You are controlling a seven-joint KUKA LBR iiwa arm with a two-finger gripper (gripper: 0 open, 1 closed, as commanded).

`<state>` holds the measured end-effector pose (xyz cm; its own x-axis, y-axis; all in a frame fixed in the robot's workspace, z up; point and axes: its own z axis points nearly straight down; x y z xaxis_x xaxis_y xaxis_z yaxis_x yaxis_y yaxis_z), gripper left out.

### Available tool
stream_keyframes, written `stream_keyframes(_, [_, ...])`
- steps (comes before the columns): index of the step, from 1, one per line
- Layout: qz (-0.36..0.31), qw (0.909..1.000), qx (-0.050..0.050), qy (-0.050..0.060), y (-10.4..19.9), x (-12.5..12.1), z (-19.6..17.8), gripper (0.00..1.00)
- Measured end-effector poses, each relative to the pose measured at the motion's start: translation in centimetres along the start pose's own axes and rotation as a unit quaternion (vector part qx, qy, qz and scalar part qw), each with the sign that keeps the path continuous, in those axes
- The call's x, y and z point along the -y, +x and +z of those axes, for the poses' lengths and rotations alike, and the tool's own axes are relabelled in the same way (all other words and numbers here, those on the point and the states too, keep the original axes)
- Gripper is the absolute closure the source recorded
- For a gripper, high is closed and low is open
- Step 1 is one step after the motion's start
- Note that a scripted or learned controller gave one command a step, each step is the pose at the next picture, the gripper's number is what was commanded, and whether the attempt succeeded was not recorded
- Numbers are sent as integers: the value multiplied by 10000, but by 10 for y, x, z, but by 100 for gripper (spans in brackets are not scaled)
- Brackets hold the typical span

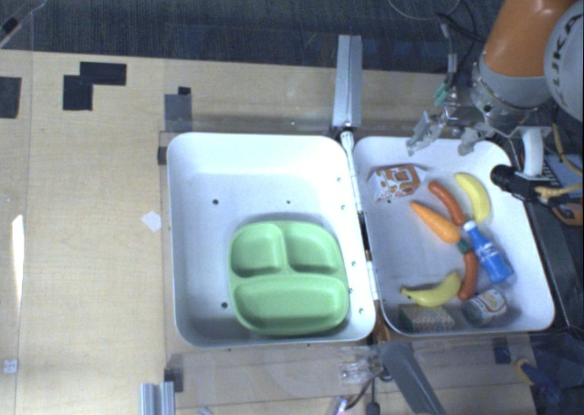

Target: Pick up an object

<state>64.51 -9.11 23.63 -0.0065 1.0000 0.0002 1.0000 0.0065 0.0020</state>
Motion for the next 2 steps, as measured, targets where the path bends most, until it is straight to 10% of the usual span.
stream_keyframes(1, [255,9997,0,-22,47,20,-90,0])
stream_keyframes(2, [-419,9991,1,1,40,13,20,0])
